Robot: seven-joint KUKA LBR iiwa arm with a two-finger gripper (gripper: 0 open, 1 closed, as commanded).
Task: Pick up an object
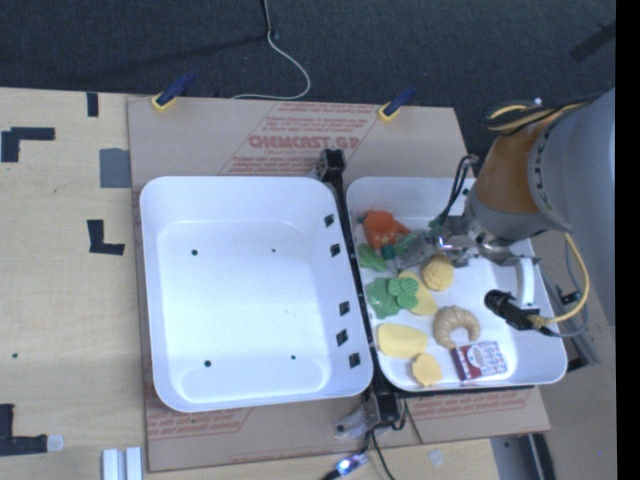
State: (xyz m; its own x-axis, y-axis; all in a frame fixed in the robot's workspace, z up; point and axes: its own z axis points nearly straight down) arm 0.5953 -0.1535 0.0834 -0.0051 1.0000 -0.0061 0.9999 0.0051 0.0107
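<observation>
Arm (520, 178) reaches in from three o'clock, claw (447, 246) low over the right bin (545, 368); its spread cannot be told. Toys crowd that bin; the left bin (240, 288), at nine o'clock, offers open floor.

Red print "CHEMCAST GP" on cardboard sheet (300, 138) under bins; small red packet (482, 359) print unreadable

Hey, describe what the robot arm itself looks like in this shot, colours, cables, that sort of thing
The arm is a thick, rounded grey body with an orange band above the wrist. Yellow cable loops over its top and down its side, with thin black cable beside the band. The gripper is small, dark metal, with a black cylindrical part nearby.
</observation>
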